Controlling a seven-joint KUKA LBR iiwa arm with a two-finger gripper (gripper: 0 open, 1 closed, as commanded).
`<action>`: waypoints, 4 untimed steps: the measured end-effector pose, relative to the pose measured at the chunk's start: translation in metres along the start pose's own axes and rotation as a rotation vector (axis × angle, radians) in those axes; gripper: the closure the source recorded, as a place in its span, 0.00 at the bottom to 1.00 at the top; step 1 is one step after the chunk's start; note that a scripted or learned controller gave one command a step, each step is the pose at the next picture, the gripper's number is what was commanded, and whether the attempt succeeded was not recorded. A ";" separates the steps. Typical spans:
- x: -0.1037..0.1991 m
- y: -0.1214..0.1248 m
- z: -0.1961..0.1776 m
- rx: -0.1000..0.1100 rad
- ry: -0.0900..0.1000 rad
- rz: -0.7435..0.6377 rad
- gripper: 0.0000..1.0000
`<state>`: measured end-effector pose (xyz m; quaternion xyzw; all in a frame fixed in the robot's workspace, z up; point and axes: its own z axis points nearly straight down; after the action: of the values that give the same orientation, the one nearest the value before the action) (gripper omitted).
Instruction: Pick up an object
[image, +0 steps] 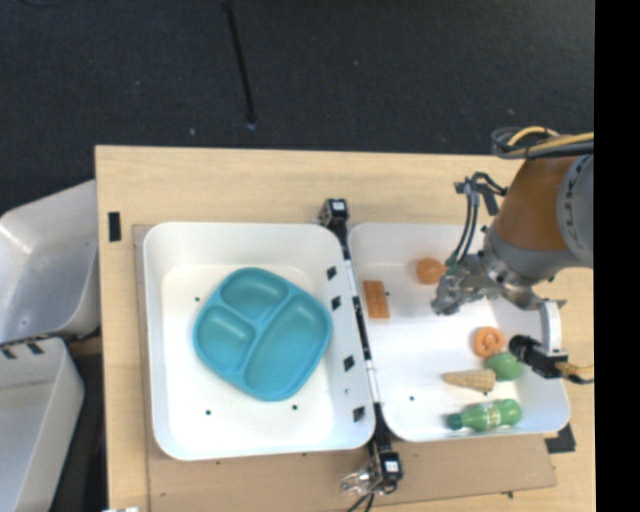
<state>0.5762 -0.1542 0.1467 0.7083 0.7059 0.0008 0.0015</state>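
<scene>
Gripper (448, 297) hung low in the right bin (400, 400), fingers too blurry to tell, just beside the small orange ball (430, 269), which looked light, smooth and roll-prone, so I'd pinch its middle.

The tool (452, 298) — its fingers too small and blurred to read; arm (545, 215) cut off at right.

Divided plate (262, 333) in left bin (160, 420); bottle (484, 415), cone (470, 380) in right bin (400, 250).
</scene>
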 end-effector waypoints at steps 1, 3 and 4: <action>-0.007 0.004 -0.045 -0.002 -0.001 0.000 1.00; 0.037 -0.001 -0.103 0.002 0.002 -0.009 1.00; 0.092 -0.024 -0.101 0.004 0.001 -0.009 1.00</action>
<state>0.5526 -0.0624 0.2477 0.7051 0.7091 0.0000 -0.0003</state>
